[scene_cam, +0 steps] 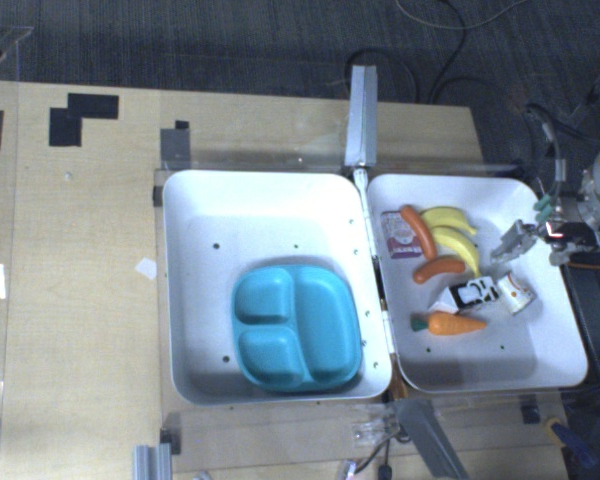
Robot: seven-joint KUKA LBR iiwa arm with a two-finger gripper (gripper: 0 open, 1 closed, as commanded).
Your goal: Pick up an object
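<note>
At the frame's right edge the jaws (517,240) hang over the right bin (500,368); I cannot tell their opening. Just left lie bananas (452,230), sausages (428,253) and a carrot (450,323).

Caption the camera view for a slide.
Gripper poised over right bin of toy food, near bananas; blue divided tray in left bin.

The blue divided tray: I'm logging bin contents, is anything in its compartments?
Empty. The blue divided tray lies flat in the left bin, all three compartments showing bare blue.
</note>
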